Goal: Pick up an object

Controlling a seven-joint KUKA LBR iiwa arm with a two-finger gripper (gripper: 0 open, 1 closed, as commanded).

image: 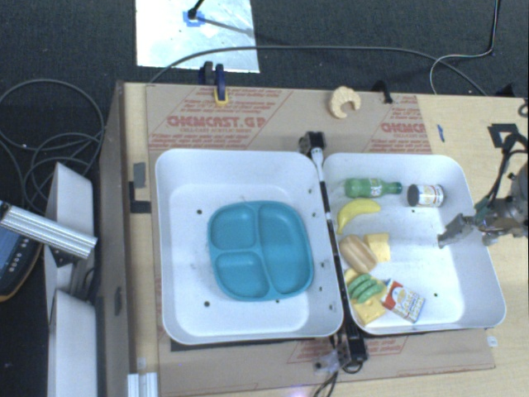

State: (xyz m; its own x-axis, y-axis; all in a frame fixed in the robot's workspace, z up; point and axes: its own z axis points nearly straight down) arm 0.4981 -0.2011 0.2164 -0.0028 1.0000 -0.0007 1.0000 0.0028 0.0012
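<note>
My gripper (478,227) hovers at the right side of the right bin (463,172), low over its bare floor, with nothing visibly held. To its upper left lies a small can (426,194) with a dark end. A green bottle (371,188) lies on its side at the bin's back. Along the bin's left wall sit a banana (357,212), a brown bread roll (358,253), a yellow cheese block (378,246), a green vegetable (362,288) and a red-and-white carton (403,301).
The left bin (182,188) holds a blue divided plate (259,249). A tan pastry-shaped toy (345,101) lies on the cardboard behind the bins. Cables run across the floor at the back and left. A black divider (329,222) separates the bins.
</note>
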